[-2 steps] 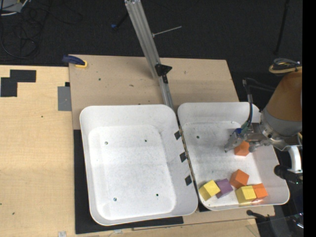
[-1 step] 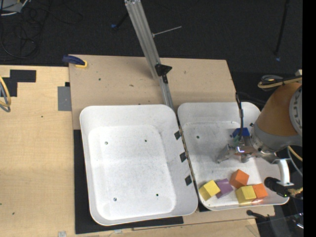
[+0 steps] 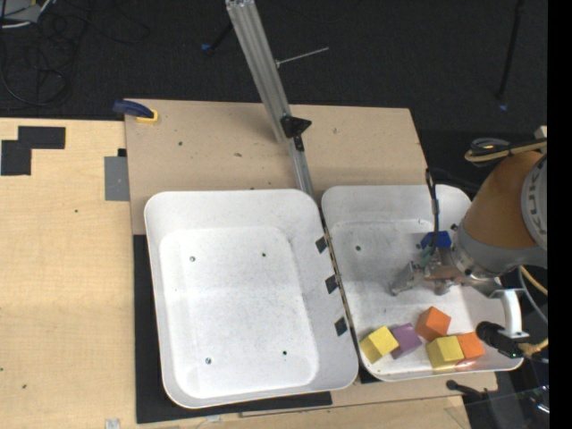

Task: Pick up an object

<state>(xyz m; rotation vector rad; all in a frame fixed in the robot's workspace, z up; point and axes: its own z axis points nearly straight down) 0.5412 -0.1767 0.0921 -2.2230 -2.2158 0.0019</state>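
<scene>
The plywood bench (image 3: 268,146) carries 2 smooth, speckled white bins: the left bin (image 3: 237,298) and the right bin (image 3: 384,231). The grey arm's jaws hang over the right bin; whether they are apart is unclear. 5 matte blocks (image 3: 427,338) cluster at its near edge.

Single fixed camera, mounted above the bench (image 3: 268,150), looking down at a slant from a moderate distance. Both white bins fit in frame: left bin (image 3: 170,217) centre, right bin (image 3: 375,206) lower right. Bench's far edge runs across the upper part of the frame, dark floor beyond it. Arm (image 3: 505,217) enters from the frame's right edge.
</scene>
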